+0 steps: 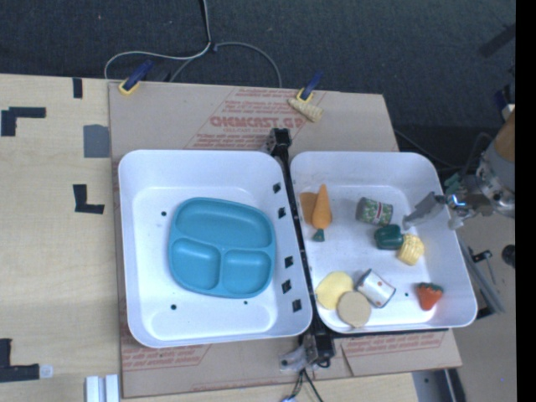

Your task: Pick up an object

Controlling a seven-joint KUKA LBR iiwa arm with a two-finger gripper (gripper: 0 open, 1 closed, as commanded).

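The right bin (pixel 419 167) holds several toy foods: an orange carrot (pixel 321 208), a green can (pixel 374 211), a dark green piece (pixel 388 238), a yellow corn cob (pixel 410 249), a yellow round piece (pixel 334 289), a tan disc (pixel 354 309), a small white and red can (pixel 378 286) and a red strawberry (pixel 429 296). My gripper (pixel 435 212) hangs over the bin's right rim, just right of the green can and above the corn. Its fingers (pixel 419 210) are spread open with nothing between them.
The left bin (pixel 142 182) holds a blue divided plate (pixel 222 247). A black divider (pixel 289 224) runs between the two bins. A tiny teal piece (pixel 319 235) lies below the carrot. Clamps and a cable sit at the board's far edge.
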